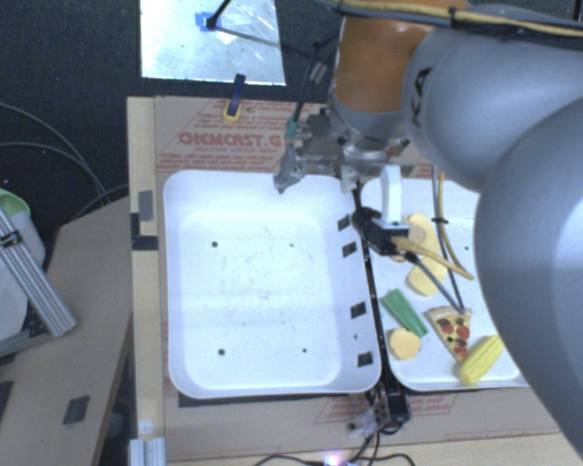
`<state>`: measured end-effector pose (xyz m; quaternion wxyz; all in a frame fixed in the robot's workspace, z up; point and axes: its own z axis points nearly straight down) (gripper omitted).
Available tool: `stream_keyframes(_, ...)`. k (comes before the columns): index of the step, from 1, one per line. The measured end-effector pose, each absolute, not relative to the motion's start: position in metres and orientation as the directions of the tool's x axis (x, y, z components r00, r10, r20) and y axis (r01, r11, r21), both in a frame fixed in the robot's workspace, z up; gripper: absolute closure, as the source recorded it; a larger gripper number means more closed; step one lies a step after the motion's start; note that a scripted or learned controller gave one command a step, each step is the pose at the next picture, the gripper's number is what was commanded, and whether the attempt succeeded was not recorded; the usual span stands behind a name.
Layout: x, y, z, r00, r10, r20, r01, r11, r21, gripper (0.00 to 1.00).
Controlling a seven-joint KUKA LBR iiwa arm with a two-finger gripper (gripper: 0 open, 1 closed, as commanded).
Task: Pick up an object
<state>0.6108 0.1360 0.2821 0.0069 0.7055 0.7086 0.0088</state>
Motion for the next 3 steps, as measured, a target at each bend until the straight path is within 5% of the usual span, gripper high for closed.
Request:
stream_keyframes(1, 0.619, 0.109, 0.110, 0.002, 1.000, -0.003, 1.000, -0.002, -0.010, 0.00)
stream_keyframes(2, 0.622, 0.111, 0.131, -0.006, 1.000, 0.000, 1.000, 0.006, 0.003, 1.00)
stream_keyframes(3, 0.479, 0.121, 0.110, -0.002, 1.000, 0.001, 1.000, 0.002, -0.015, 1.00)
